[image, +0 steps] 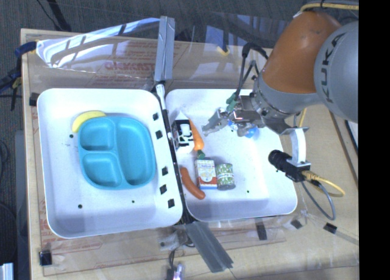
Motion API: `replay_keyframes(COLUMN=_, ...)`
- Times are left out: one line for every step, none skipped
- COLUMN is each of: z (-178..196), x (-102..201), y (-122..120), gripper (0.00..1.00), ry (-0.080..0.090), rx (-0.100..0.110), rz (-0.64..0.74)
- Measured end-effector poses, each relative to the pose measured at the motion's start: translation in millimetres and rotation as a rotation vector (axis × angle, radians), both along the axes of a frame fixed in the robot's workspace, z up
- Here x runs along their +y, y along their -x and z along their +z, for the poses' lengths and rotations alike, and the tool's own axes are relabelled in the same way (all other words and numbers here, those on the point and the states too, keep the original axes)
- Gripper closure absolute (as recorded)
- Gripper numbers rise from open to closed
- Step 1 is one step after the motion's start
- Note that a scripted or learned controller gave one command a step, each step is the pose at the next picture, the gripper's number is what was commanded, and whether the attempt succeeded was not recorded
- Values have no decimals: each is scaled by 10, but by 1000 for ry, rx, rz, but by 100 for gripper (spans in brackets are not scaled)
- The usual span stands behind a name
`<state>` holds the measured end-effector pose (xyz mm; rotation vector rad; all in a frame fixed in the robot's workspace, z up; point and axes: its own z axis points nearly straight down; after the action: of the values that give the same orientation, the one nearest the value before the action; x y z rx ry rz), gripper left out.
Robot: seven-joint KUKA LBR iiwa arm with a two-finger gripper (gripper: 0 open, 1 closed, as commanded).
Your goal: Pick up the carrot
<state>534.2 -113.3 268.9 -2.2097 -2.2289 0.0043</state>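
The carrot (pixel 195 136) is slim and orange with a green end. It lies in the right bin (pixel 268 196) close to that bin's left wall, pointing roughly front to back. My gripper (pixel 214 122) hangs over the right bin, just right of the carrot's far end and a little above it. Nothing is visibly held in it. The grey arm with its orange band comes in from the upper right.
Around the carrot lie a black-and-white packet (pixel 181 133), a small carton (pixel 206 172), a green can (pixel 225 176) and a reddish sausage (pixel 192 184). The left bin (pixel 61 211) holds a blue divided plate (pixel 116 152) and a banana (pixel 87 117). A black sensor and cables (pixel 286 164) sit at the right.
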Motion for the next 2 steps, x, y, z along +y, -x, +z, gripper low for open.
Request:
replay_keyframes(z=-1564, x=-104, y=-350, gripper=0, ry=-1, rx=0, rz=203)
replay_keyframes(z=-1771, x=-168, y=-508, gripper=0, ry=0, rx=-3, rz=98)
